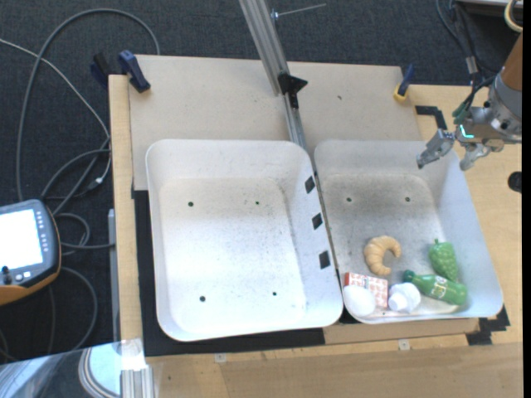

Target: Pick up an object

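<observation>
Gripper point(452, 149) hangs at the upper right of the frame, over the far right corner of the right bin point(474, 214), fingers spread wide, nothing between them. One fingertip sits over the bin's far rim, the other just past its right wall. Arm comes in from the right edge, wrist above the fingers. All objects lie bunched at the near end of the right bin, lower right of the frame, well apart from the gripper: a croissant point(382, 254) curled like a C, nearest the gripper and standing a little clear of the rest; a green pepper point(444, 259) to its right, near the right wall, long axis running up and down the frame; a green bottle point(435, 286) lying flat, long axis roughly left to right, cap end toward a white cup point(405, 298); a red-and-white packet point(367, 286) and a white round lump point(358, 302) at the near left corner. Left bin point(232, 239) sits beside it, touching along the middle. Judgement: the pick calls for travel down-frame and slightly left; the croissant looks the cleanest target, being the least crowded.
</observation>
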You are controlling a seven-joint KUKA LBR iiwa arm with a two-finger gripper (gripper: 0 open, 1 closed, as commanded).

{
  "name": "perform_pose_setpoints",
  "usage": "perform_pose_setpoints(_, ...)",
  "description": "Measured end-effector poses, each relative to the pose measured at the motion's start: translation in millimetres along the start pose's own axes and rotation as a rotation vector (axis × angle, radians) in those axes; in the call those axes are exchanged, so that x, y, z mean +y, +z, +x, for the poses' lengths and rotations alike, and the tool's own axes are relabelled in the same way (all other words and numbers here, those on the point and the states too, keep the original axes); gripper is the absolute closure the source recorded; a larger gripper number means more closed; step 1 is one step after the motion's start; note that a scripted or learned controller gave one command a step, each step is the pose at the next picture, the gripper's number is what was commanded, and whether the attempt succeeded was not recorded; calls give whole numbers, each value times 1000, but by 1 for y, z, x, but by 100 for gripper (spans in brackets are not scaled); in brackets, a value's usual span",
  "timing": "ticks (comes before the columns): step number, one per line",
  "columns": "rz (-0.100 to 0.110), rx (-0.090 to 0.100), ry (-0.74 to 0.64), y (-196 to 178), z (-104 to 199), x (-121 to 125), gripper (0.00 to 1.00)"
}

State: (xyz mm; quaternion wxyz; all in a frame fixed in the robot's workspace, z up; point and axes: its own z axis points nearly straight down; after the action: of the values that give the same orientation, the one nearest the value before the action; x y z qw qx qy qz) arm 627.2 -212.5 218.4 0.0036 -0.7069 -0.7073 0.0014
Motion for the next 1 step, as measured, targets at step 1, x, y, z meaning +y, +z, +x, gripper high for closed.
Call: perform_pose_setpoints(1,-3,-2,-1,-2,0,1,0)
